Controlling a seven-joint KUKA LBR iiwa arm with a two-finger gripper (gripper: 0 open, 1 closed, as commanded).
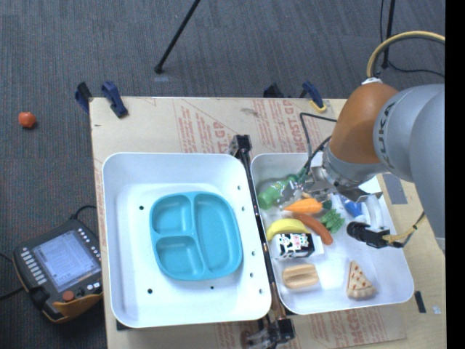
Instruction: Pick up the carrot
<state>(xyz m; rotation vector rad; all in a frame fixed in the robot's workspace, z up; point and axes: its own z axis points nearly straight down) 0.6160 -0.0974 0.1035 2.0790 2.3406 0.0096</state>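
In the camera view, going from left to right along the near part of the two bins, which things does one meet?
Blue divided plate → milk carton with cow print → hot dog bun → pizza slice. The banana, the carrot and the other items further back overlap, so I leave them out.

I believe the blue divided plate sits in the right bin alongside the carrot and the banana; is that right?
Not quite: the camera view shows the blue divided plate in the left bin. The carrot and the banana do lie in the right bin.
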